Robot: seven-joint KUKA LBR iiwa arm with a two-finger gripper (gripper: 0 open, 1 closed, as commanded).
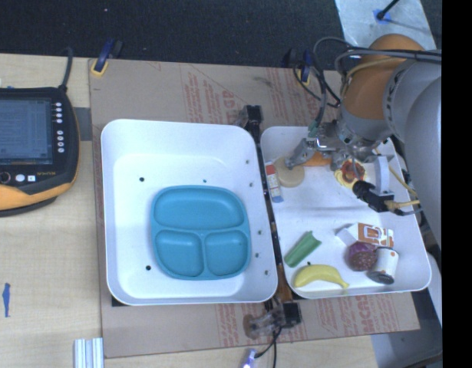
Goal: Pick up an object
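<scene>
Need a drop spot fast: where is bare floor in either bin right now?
Left bin: bare strips around the blue divided plate, widest along the far wall. Right bin: one open patch mid-floor, between the gripper and the green item. Its near edge is crowded: banana, purple fruit, small cartons.

A wooden tabletop [44, 267] carries a brown cardboard sheet [182, 90]. On the sheet sit two white bins side by side. The left bin [128, 152] holds a blue divided plate [199, 231]. At the far left lies a black and orange pendant [24, 148] with a dark screen. Dark floor [182, 14] lies beyond.
</scene>
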